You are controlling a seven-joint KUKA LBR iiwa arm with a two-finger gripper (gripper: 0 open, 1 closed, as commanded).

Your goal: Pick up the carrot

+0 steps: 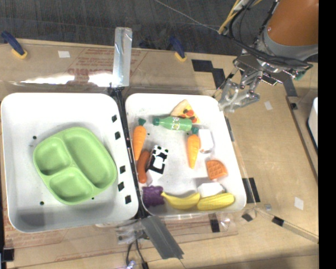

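Above the right bin's (235, 167) far-right corner, gripper (238, 96) hovers; grip state indiscernible. Carrot (193, 149) lies near-left of it, long axis far-to-near, tip nearward.

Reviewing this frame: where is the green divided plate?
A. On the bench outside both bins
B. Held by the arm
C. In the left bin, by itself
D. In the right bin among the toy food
C. The green divided plate lies on the floor of the left bin, while the toy food, such as the carrot and the banana, sits in the right bin.
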